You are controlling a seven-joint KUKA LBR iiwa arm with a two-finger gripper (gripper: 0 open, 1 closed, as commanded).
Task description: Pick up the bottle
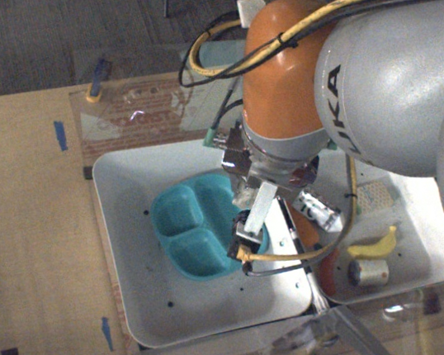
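Observation:
My gripper [317, 209] hangs low over the left part of the right bin [425, 270], close to the wall between the two bins. The wrist and arm hide much of what lies under it. An orange, rounded thing [309, 244] shows just below the gripper and is mostly hidden; it may be the bottle, but I cannot tell. A short silvery cylinder [369, 272] lies on its side near the front of the right bin, apart from the gripper.
A teal divided plate [189, 236] lies in the left bin [130, 229], near the shared wall. A yellow banana [375, 245] lies in the right bin above the silvery cylinder. A pale meshed pad [377, 194] sits farther back.

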